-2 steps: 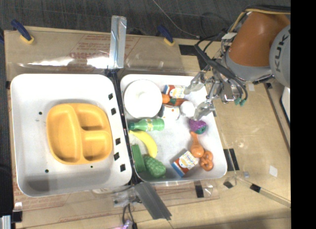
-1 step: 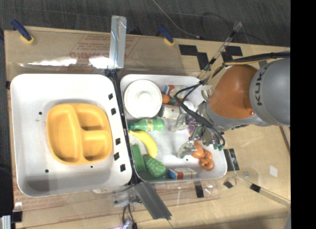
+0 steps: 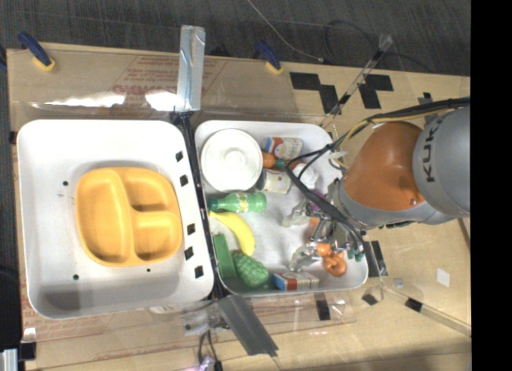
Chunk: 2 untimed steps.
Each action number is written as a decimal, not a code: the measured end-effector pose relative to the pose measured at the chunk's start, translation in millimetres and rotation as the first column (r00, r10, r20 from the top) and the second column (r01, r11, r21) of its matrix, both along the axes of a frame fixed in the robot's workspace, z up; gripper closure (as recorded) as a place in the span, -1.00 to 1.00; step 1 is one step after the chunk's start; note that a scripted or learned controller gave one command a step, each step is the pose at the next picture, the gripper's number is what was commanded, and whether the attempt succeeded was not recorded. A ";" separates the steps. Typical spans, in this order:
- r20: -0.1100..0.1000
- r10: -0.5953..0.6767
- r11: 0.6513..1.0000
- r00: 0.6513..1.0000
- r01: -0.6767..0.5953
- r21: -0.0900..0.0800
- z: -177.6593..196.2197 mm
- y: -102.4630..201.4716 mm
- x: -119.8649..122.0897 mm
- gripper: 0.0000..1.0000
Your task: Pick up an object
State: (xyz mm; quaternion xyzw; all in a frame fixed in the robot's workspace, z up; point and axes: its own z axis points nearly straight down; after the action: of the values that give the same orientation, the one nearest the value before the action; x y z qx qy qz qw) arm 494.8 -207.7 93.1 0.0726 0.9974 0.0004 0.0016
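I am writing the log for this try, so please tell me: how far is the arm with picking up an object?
Done: the arm has reached into the right bin, and its gripper is low near the bin's lower right corner. In hand: nothing I can confirm; a small orange object lies right beside the gripper, but a grasp cannot be made out. Left: a clear grasp and lift. The banana and green bottle lie untouched.

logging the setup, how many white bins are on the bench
2. The left bin holds a yellow tray; the right bin holds the clutter, with the gripper over it.
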 end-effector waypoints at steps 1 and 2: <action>0.005 0.004 1.000 1.000 -0.004 -0.003 0.7 9.1 -14.6 -1.00; 0.002 0.139 0.990 0.990 -0.139 -0.003 0.8 -1.5 12.1 -1.00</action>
State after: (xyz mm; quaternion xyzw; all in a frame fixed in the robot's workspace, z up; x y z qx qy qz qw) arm 506.8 -209.3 93.9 0.0030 1.0000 -0.0009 0.0027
